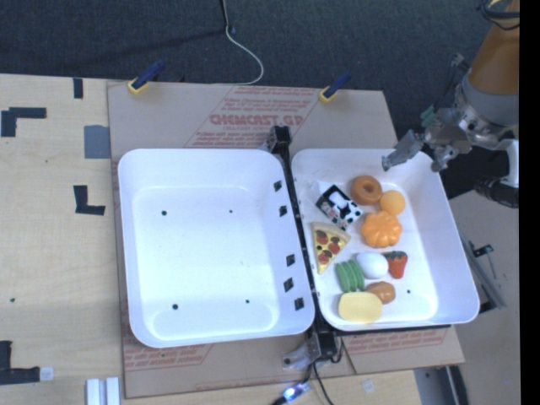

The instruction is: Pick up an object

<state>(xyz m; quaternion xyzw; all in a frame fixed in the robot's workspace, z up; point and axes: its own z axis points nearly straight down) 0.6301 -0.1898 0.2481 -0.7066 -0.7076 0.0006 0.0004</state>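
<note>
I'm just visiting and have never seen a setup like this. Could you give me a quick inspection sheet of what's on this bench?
Surface: cardboard sheet under two white bins.
Job's things: right bin holds doughnut, orange pumpkin, pizza slice, white egg and other toy foods.
Clutter: left bin, nothing seen inside.
Claw: above the right bin's far corner, carrying nothing.
Cables: white wire behind the bench.
Surroundings: dark carpet.
</note>
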